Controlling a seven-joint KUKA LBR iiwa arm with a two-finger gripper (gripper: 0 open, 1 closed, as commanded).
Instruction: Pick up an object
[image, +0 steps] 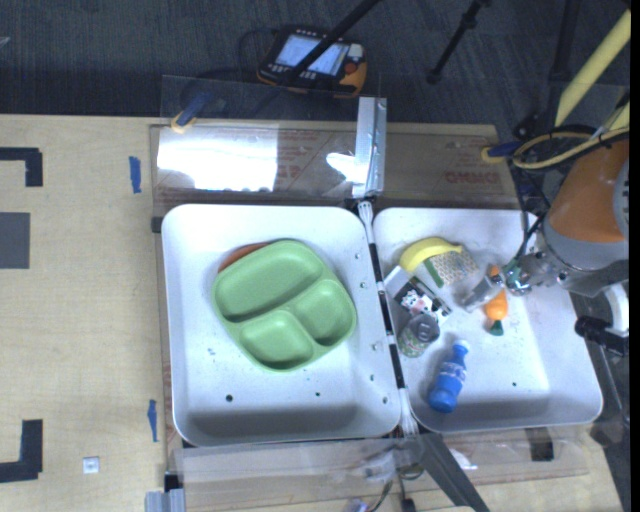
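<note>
The arm enters from the right, its gripper (497, 280) lowered into the right bin (560, 385) near that bin's upper middle. Whether the gripper is apart or together cannot be told; its tips are small and blurred against the clutter.

Just below the gripper lies a small orange object (496, 309), close to it, contact unclear. Immediately left of the gripper sits a speckled mesh-like item (452, 268), with a yellow banana (426, 251) touching its upper left side. Further left and lower are a black-and-white patterned object (412, 299) and a clear round jar (419, 333), both by the bin's left wall. A blue bottle (449, 377) lies tilted, well below and left of the gripper.

Far left of the gripper, the left bin (190, 300) holds a green divided plate (284, 303), which covers an orange item (243, 254) at its upper left edge.
</note>
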